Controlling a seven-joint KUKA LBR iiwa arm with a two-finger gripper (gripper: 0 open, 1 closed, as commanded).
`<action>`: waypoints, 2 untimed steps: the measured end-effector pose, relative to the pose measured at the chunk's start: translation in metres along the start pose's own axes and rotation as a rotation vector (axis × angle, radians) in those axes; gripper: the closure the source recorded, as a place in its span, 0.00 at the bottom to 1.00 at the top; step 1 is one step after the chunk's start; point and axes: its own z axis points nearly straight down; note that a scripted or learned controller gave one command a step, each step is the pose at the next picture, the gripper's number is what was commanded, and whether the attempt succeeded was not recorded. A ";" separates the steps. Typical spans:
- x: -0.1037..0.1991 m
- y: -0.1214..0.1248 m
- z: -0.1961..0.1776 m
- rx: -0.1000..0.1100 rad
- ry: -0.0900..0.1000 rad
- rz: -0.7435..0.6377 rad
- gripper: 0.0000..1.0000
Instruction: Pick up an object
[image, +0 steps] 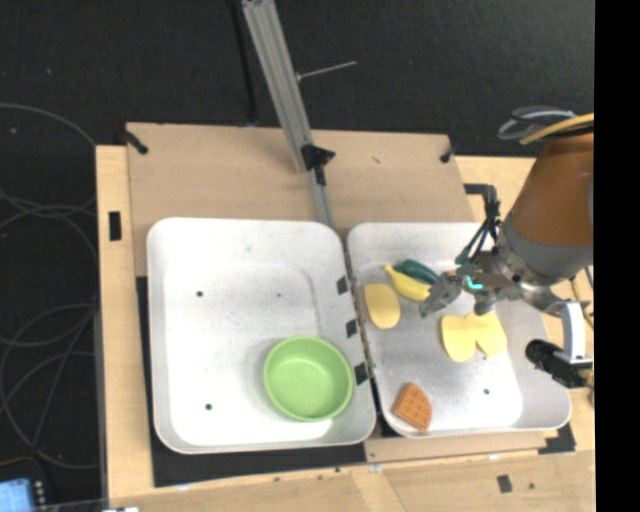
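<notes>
Several small food-shaped toys are crowded around the tool (455, 295) in the right bin (500, 405), and that crowding is judged the main hazard. A green-tipped yellow piece (408, 278) lies just beside the dark fingers, a pale yellow oval (381, 306) sits near it to the left, and a larger yellow piece (470, 338) rests directly below the wrist. A descent could be made onto an edge rather than a body, so that a toy is nudged aside or two are pinched at once and both dropped. A waffle-like brown piece (412, 406) lies well apart by the front wall, and a green bowl (308, 376) stands alone in the left bin (200, 260).

The grey arm (555, 215) is seen reaching in from the right, its orange band raised above the wrist and the tool angled down and leftward over the bin floor. Nothing is seen between the fingers; whether they are spread or closed cannot be told. Both bins are carried on the counter (250, 160).
</notes>
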 end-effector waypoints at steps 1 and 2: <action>-0.003 -0.009 0.055 0.003 -0.002 0.003 0.00; -0.001 -0.010 0.097 0.006 -0.003 0.003 0.00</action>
